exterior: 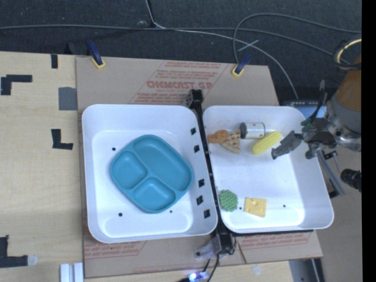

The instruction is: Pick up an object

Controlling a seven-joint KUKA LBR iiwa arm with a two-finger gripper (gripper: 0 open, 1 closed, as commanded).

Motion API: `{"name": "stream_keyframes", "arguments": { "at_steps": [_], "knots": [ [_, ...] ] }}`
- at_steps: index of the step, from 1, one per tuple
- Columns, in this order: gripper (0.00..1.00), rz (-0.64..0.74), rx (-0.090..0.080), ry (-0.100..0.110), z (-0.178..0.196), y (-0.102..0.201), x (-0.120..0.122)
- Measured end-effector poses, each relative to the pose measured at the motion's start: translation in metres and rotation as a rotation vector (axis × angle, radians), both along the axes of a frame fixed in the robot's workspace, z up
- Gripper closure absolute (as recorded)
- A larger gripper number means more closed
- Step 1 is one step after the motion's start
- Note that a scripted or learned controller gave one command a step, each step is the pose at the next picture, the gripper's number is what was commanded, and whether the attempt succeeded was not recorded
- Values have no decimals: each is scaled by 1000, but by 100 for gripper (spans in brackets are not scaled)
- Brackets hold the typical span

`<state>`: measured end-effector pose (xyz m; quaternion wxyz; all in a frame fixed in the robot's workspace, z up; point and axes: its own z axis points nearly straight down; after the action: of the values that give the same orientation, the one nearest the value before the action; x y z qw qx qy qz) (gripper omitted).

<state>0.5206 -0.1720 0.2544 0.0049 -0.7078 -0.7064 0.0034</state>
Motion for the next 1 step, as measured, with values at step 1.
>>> {"name": "stream_keyframes", "arguments": {
  "at_steps": [1],
  "knots": [
    [0, 3, -2, -10, 5, 0, 2]
  ]
}}
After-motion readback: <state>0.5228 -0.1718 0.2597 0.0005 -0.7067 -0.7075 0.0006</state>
